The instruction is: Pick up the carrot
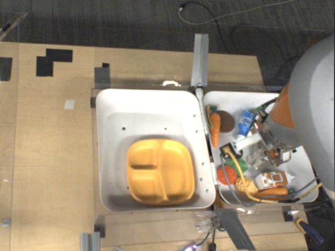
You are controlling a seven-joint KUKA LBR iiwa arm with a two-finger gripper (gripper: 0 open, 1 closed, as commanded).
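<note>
The carrot [214, 127] is orange with a green top. It lies lengthwise along the left wall of the right bin [238, 95], near the far end, beside a brown round item [226, 121]. My gripper [259, 149] hangs over the middle of the right bin, to the right of the carrot and a little nearer the front. It is apart from the carrot, and nothing shows in its grasp. The grey arm with its orange band [285, 111] covers the bin's right side.
The right bin also holds a blue packet [246, 123], a red tomato-like item [226, 175], a yellow tangle [244, 185], a small box [273, 179] and an orange sausage shape [272, 192]. A yellow divided tray [159, 170] lies in the left bin [112, 114].
</note>
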